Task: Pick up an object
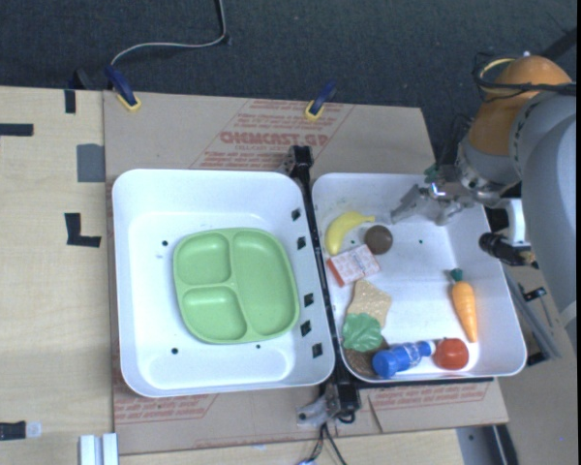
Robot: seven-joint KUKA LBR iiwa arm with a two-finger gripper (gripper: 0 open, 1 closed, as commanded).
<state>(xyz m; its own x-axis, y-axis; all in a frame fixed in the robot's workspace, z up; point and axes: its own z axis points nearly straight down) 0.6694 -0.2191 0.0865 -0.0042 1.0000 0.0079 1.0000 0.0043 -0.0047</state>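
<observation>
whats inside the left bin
A green divided plate lies flat on the floor of the left bin, its three compartments bare. Whatever is beneath the plate is covered.

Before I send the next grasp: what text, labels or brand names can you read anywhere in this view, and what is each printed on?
"CHEMCAST GP": red print, repeated, on the brown protective sheet under the two bins; clearest above the left white bin.
Red print along the sheet's front edge: too small to read.
Small red and white packet in the right white bin: has print, too blurred to read.
Blue plastic bottle: no legible label.
</observation>
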